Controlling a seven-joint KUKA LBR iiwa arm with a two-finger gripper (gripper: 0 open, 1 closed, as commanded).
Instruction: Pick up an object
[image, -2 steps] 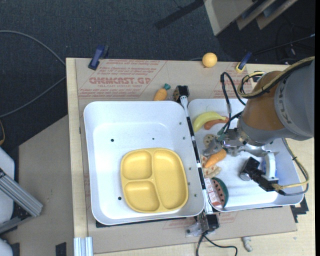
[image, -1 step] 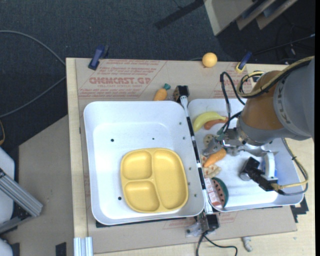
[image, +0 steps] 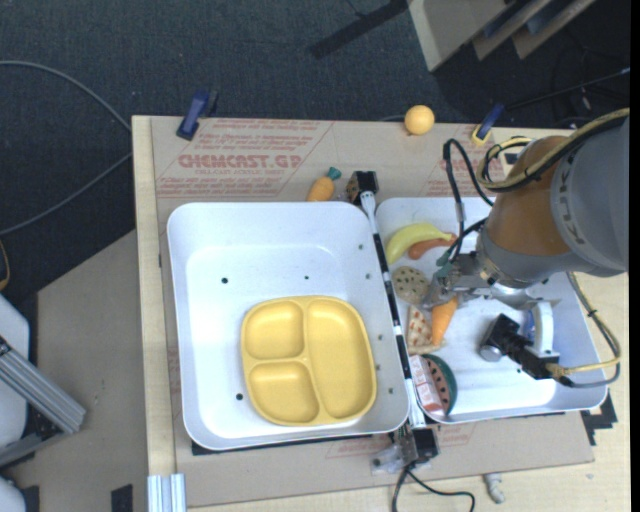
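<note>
Your gripper (image: 447, 283) hung low over the carrot (image: 442, 320) in the right bin (image: 500, 400), near the middle wall; finger state could not be told. The banana (image: 418, 240) sat beside it.

From my feed I see two white bins side by side on the surface (image: 250, 160). The left bin (image: 200, 250) carries a yellow divided plate (image: 308, 357), sitting toward its 5 o'clock corner. The arm (image: 560, 205) comes in from 3 o'clock over the right bin (image: 575, 395), and its gripper (image: 447, 283) hangs low near that bin's left side. Just at 11 o'clock of the gripper lies a banana (image: 417, 240); a brown cookie (image: 408, 283) sits at 9 o'clock, an orange carrot piece (image: 442, 321) at 6 o'clock. A watermelon slice (image: 436, 383) rests near the bin's 7 o'clock corner. An orange ball (image: 419, 120) lies outside, at 12 o'clock.
</note>
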